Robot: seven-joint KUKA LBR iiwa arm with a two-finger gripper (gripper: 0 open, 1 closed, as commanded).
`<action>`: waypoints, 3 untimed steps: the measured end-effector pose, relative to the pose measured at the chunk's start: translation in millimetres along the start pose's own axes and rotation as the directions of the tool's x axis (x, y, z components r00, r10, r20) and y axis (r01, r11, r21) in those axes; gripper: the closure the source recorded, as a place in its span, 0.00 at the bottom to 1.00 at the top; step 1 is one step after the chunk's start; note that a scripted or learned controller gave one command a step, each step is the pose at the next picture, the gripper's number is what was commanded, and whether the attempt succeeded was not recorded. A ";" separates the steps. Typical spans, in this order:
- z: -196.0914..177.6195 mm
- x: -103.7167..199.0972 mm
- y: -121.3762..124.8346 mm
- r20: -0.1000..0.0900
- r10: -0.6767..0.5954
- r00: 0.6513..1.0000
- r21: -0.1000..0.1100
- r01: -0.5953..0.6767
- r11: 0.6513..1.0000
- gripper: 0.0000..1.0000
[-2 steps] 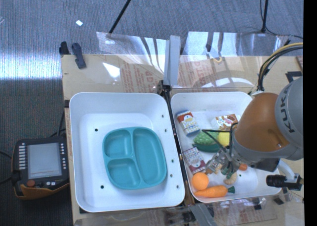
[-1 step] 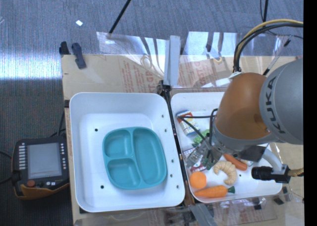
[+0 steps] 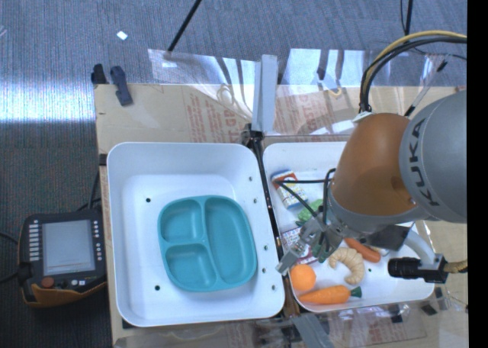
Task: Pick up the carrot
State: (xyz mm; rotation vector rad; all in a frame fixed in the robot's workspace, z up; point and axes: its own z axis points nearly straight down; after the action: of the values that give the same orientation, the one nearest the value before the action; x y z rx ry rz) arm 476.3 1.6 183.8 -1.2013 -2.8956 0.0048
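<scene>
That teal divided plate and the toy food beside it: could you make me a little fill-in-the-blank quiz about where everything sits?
1. The teal divided plate lies in the ____ bin as the camera sees it.
2. The plate has ____ compartments.
3. The carrot lies near the front edge of the ____ bin.
4. Just left of the carrot sits a small round fruit coloured ____.

Missing words: left; three; right; orange

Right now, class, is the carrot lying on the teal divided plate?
No. The carrot lies in the right bin beside an orange ball, while the teal plate sits in the left bin.
</scene>
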 end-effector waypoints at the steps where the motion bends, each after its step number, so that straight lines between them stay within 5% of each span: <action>1: 1.0 32.4 30.6 0.001 0.364 0.931 0.004 -0.364 0.931 0.00; 2: 0.3 -5.1 -5.6 -0.001 0.038 0.999 0.001 -0.038 0.999 0.00; 3: 0.8 26.8 25.5 -0.003 -0.333 0.943 0.002 0.333 0.943 0.00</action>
State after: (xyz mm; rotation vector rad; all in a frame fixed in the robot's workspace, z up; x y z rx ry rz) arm 475.4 38.5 183.0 -0.6945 -3.0533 0.0045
